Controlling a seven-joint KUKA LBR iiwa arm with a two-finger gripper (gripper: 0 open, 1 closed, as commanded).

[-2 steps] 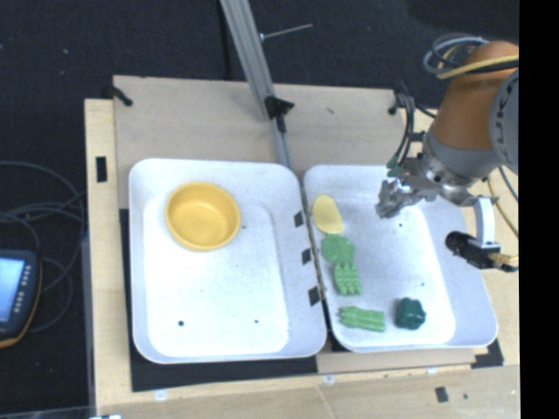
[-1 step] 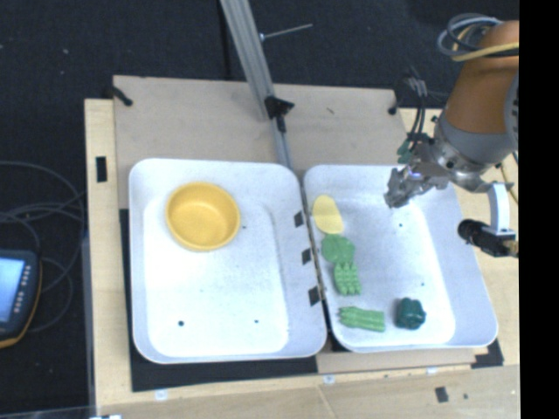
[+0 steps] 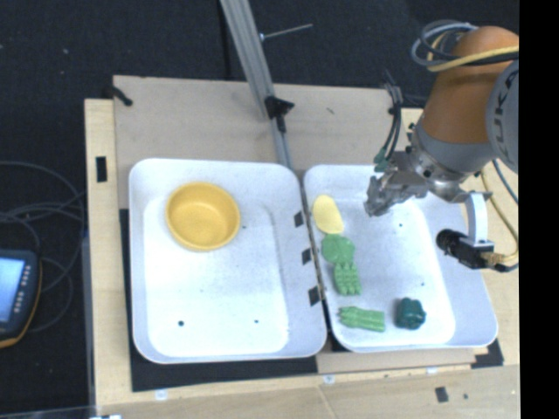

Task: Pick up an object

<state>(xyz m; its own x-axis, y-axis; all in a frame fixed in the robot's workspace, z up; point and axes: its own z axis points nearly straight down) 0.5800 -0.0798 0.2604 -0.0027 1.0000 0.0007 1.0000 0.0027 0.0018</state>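
Over the right bin [image 3: 441, 260], near its far edge, the gripper [image 3: 377, 203] hangs at the end of the grey and orange arm [image 3: 463, 103]; whether its jaws are spread or pressed together I cannot tell, and nothing can be seen between them. Below and to its left, along the bin's left side, lie a pale yellow piece [image 3: 327, 215], a round green piece [image 3: 337, 250] and a ridged green block [image 3: 347, 278], close together in a row. Near the front edge rest a long green piece [image 3: 362, 319] and a dark teal lump [image 3: 410, 313]. A yellow bowl [image 3: 203, 216] sits in the left bin [image 3: 218, 321], towards its far left corner.
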